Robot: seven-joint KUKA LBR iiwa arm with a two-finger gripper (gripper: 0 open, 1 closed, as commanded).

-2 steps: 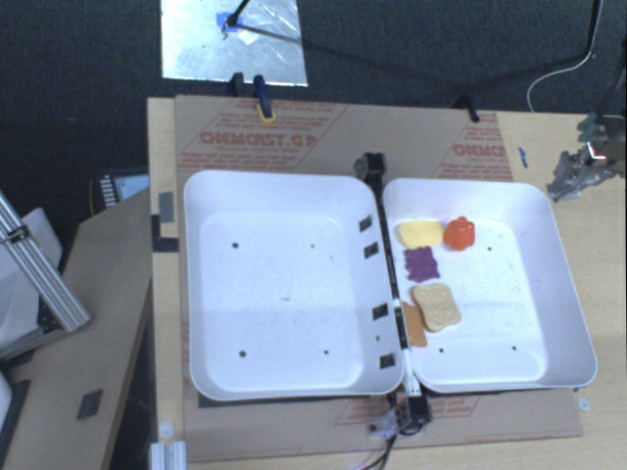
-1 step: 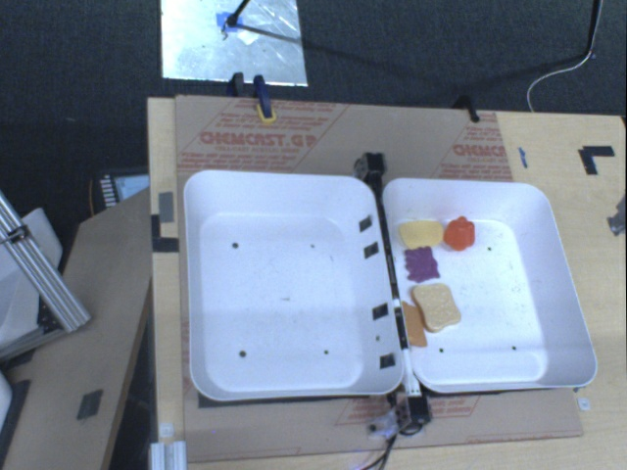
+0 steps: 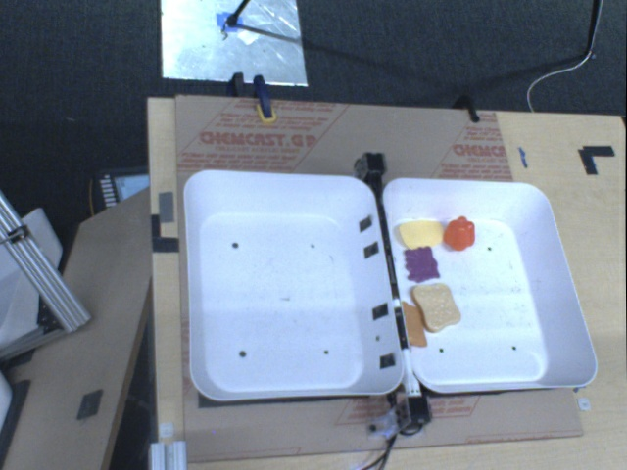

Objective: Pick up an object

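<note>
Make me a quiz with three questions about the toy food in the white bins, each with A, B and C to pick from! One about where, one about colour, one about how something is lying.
1. Which bin holds the toy food?
A. the left bin
B. the right bin
C. both bins

2. What colour is the small piece between the yellow piece and the slice of bread?
A. purple
B. green
C. blue

3. How does the slice of bread lie?
A. standing on edge against the far wall
B. flat, partly over an orange piece
C. upside down outside the bins

Answers:
1. B, all pieces sit in the right bin, near its left wall.
2. A, the purple piece lies below the yellow piece and above the slice of bread.
3. B, it lies flat with the orange piece showing under its left edge.
</note>
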